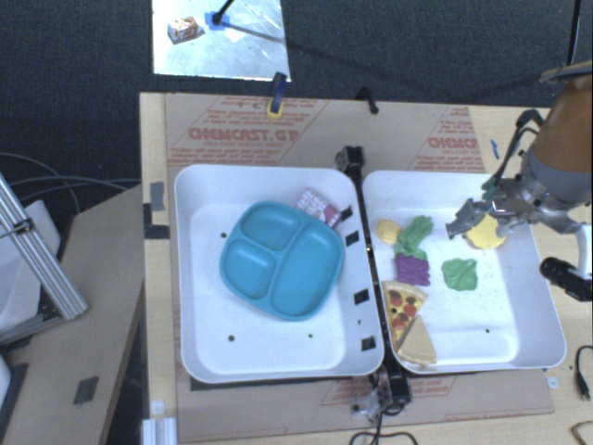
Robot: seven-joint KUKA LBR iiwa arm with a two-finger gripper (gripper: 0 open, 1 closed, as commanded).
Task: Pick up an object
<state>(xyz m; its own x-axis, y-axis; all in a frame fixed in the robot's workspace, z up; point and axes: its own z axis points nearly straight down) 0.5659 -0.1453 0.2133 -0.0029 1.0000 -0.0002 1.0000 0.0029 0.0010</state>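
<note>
A: Hand (474,219) position?
B: Over the right bin (537,336), beside the yellow toy (485,236). Fingers apart, gripping nothing.
A: Left bin (199,248)?
B: Holds a blue divided plate (283,260).

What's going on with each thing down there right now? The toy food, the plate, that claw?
Blue three-compartment plastic plate: flat in the left white bin.
Pink-and-white small packet: behind the plate, touching its rim.
Pizza slice toy: flat in the right white bin.
Purple ridged toy: lying loose.
Green leafy toy: lying loose.
Yellow rounded toy: partly under the claw.
Claw: low over the yellow toy, grip unclear.
</note>
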